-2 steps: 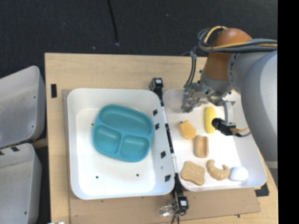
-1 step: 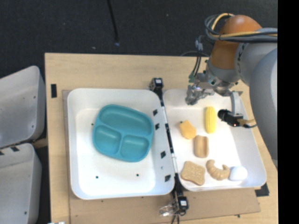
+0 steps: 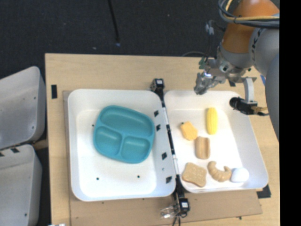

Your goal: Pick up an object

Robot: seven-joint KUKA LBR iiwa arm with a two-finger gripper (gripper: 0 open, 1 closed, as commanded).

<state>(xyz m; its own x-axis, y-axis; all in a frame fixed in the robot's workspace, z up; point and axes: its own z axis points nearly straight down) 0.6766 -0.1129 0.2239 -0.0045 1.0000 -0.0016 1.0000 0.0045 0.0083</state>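
Pincer (image 3: 203,88) hovers over the right bin's (image 3: 254,140) far rim (whether spread or together, I cannot tell); next comes a descent toward the yellow piece (image 3: 211,120) nearer the bin's middle

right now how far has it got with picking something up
Nothing looks picked yet. The gripper hovers over the far edge of the right bin, with no item seen in it. All the food pieces lie in that bin: the yellow piece, orange piece, tan roll, bread slice, croissant and white ball. Left: choose one, descend, grasp, lift.
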